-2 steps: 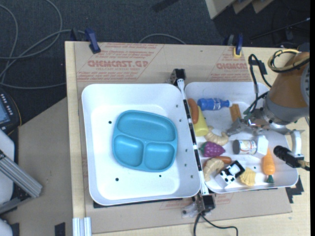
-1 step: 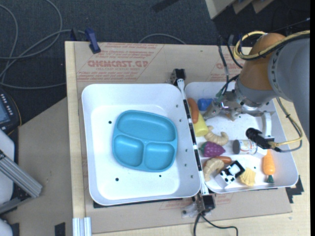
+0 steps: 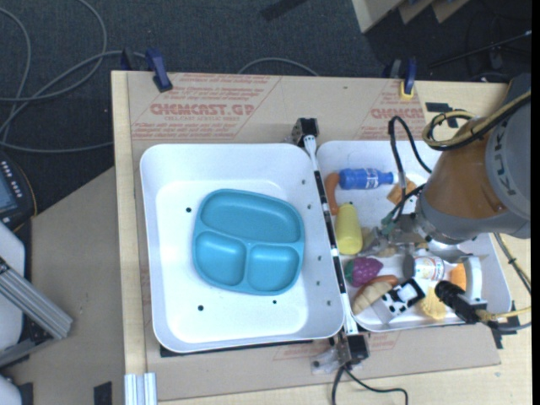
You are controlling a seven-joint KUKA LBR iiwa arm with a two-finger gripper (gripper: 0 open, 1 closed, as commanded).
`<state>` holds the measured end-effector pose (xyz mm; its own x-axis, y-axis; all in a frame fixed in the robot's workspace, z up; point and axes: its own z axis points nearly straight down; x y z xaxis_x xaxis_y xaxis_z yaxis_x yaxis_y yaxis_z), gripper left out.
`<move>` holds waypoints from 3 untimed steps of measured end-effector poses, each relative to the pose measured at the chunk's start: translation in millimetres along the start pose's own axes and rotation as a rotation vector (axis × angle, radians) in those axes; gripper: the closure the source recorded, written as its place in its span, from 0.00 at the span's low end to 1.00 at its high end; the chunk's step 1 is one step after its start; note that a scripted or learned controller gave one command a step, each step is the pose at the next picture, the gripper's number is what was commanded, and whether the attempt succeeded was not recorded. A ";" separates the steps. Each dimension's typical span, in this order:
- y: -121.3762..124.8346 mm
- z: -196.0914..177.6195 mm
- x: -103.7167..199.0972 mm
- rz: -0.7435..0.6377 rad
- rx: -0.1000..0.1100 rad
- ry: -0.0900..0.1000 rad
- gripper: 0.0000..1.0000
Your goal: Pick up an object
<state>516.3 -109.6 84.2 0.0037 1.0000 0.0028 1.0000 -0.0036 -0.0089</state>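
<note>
My gripper point(image 3: 395, 236) hangs low over the middle of the right bin point(image 3: 371, 152), with the grey and orange arm point(image 3: 464, 188) behind it. Just left of it lie a yellow cylinder point(image 3: 348, 229) and a bunch of purple grapes point(image 3: 365, 270). A blue bottle point(image 3: 364, 178) lies toward the far side. A small white bottle point(image 3: 429, 270) sits right under the wrist. A tan banana-shaped piece point(image 3: 371, 292) and a black-and-white block point(image 3: 401, 299) lie near the front wall. Part of the bin floor is hidden by the arm.
The left bin point(image 3: 169, 184) holds a blue divided plate point(image 3: 248, 240). An orange piece point(image 3: 332, 199) lies against the wall between the bins. A yellow item point(image 3: 434, 307) sits at the front right. Cables point(image 3: 447, 129) loop beside the arm.
</note>
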 end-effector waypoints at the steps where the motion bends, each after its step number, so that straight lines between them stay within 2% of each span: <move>1: 99.7 -2.8 -58.6 -0.004 -0.018 -0.008 0.00; 2: 140.5 3.8 -32.3 -0.015 0.047 -0.007 0.00; 3: 141.4 5.2 -73.1 -0.006 0.033 0.007 0.00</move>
<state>657.4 -183.2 77.5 -0.0017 1.0000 0.0095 0.9991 0.0021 -0.0418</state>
